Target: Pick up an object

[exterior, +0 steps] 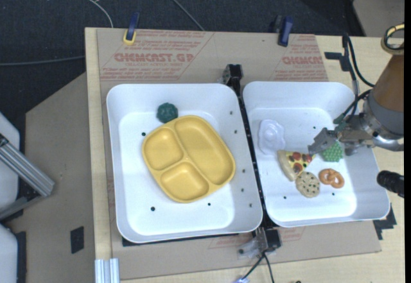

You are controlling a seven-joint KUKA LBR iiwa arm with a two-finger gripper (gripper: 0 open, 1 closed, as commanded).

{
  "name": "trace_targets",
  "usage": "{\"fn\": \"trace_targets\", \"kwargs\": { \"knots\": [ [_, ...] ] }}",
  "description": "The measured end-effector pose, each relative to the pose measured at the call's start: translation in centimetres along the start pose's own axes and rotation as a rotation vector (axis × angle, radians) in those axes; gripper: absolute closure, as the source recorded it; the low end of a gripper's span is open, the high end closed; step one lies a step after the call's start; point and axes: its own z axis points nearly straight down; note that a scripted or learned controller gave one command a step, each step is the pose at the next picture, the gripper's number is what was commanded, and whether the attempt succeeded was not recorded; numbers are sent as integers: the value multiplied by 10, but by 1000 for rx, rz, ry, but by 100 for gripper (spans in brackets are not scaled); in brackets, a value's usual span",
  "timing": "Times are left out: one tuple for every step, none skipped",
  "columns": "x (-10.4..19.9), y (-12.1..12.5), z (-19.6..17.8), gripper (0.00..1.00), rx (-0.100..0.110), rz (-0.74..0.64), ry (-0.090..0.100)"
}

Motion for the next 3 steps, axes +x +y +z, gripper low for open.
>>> {"fn": "trace_targets", "kwargs": {
  "knots": [
    [0,3,-7,0,-15,-4,-3],
    [4,-2,38,0,-7,-3,0],
    [15,-4,94,0,-6,-4,1]
  ]
}}
